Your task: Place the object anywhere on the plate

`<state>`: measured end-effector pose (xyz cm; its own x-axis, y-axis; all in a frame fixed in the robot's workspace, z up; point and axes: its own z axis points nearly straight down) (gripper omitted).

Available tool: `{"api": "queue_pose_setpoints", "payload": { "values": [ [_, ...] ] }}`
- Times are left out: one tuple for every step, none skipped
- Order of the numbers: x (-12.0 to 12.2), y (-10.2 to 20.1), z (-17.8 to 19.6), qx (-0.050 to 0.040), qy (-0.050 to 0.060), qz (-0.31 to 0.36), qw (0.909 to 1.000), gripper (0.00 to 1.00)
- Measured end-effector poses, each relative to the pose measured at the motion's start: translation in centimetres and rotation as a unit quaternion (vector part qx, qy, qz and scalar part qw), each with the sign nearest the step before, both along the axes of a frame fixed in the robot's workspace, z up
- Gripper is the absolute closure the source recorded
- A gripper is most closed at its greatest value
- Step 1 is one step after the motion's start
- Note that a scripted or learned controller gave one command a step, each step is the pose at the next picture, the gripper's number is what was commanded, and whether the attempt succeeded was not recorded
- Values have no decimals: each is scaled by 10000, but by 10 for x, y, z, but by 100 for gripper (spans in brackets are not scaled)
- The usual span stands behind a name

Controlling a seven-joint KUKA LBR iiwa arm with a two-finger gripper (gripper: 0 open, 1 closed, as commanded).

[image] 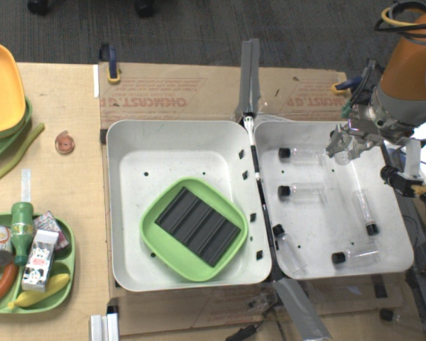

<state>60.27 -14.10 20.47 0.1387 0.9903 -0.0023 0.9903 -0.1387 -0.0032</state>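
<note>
— Where do we see the gripper (343, 148)?

— Over the far right corner of the right bin (319, 267), at the end of the arm (405, 77) that comes in from the right. It sits low, near the bin's back wall.

— Open or closed?

— We cannot tell; it is small and blurred against the white floor. We see nothing clearly gripped in it.

— And the objects?

— We count four clear tubes with black caps, all lying flat in the right bin. The top tube (302, 154) lies just left of the gripper, cap to the left. The middle tube (303, 191) lies below it, parallel, cap also to the left. The right tube (363, 210) runs lengthwise near the right wall, cap at its near end. The bottom tube (356, 256) lies near the front edge, cap to the left.

— Do any of them touch?

— No, we see them apart from one another.

— The plate (151, 219)?

— It is green, in the left bin (128, 190), toward the front, turned at a slant. A dark ribbed slab (199, 224) lies on it. We see no tube on it.

— Anything outside the bins?

— On the left of the bench we see a green tray (60, 295) of toy food and stacked yellow and green dishes (1, 91).
</note>
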Motion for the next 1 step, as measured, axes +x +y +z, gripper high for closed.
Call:
{"api": "queue_pose_setpoints", "payload": {
  "values": [
    [0,0,0,-1,-4,-2,10000,0]
  ]
}}
